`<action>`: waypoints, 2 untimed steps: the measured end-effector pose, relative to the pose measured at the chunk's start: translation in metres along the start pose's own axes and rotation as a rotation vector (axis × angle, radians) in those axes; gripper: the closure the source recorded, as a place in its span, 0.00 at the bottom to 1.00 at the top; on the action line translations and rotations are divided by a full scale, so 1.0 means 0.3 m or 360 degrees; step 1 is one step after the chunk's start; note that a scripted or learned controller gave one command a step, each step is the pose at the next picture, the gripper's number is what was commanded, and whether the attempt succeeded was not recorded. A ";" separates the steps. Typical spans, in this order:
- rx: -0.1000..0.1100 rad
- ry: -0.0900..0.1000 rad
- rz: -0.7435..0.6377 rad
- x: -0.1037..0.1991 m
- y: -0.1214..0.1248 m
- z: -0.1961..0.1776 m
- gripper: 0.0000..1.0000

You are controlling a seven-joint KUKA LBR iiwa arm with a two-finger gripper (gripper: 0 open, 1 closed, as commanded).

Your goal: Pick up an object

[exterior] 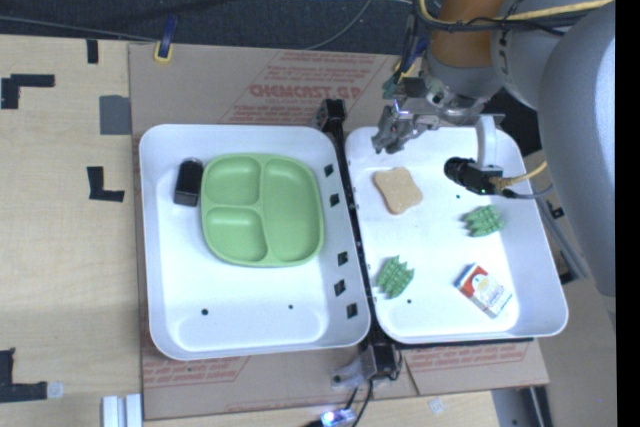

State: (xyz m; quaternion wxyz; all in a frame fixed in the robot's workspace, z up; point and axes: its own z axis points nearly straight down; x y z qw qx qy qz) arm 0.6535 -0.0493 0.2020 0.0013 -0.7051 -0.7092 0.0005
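The right white bin held one tan bread slice and two green leafy pieces, at five and eight o'clock; the gripper hovered at eleven, its grip unclear.

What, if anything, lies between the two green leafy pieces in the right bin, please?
Nothing: the camera view shows bare white floor of the right bin between the lower green piece and the upper green piece.
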 end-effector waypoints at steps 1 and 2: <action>-0.0004 0.0001 -0.0001 0.172 0.010 -0.044 1.00; -0.0002 -0.0002 0.0000 0.364 0.029 -0.025 1.00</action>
